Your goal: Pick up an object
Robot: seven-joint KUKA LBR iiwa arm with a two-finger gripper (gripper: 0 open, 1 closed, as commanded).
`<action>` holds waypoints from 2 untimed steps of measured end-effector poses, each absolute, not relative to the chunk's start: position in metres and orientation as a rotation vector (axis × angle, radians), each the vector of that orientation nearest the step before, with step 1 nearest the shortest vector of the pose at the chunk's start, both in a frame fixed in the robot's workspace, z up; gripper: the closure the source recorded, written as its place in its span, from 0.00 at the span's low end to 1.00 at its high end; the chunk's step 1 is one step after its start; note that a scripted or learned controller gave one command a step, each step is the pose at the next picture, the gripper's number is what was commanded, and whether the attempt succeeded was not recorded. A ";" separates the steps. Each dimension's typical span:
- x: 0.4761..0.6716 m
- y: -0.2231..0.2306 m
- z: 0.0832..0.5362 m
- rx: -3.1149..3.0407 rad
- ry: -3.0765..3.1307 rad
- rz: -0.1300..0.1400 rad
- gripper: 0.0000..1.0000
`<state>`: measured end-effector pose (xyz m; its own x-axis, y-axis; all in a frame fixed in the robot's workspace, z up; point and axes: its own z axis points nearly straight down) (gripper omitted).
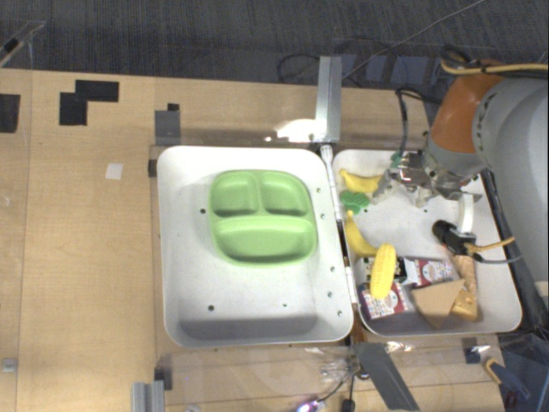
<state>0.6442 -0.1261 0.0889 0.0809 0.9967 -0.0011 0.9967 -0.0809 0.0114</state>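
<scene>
Nearest the camera, at the near end of the right-hand shallow white bin (399,226), sit a tan wedge-shaped block (436,303) and a red-and-white printed packet (386,305). A bumpy yellow corn cob (383,267) lies across the packet's far end.

Grey arm with the orange band (459,118) comes in over the table's right edge and bends down over the far end of that same bin, claw (410,178) aimed toward the bin's far-left corner. Honestly can't tell from this angle if the claw is released or clenched.

Near it, in that corner, is a curved yellow banana (360,181), then a small green lumpy thing (353,201), then a second yellow banana (358,239) along the left wall. A dark red packet (429,271) and a yellowish chunk (466,300) lie toward the right wall.

Left-hand white bin (184,256) holds a smooth light-green divided plate (262,215) with three compartments, roughly in the middle. Both bins sit on a pale wooden table (86,256).
</scene>
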 end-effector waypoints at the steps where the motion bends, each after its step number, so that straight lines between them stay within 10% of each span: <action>1: 0.644 -0.126 0.089 2.303 2.124 0.011 0.00; 2: 0.558 -0.183 0.090 2.371 2.045 0.011 0.00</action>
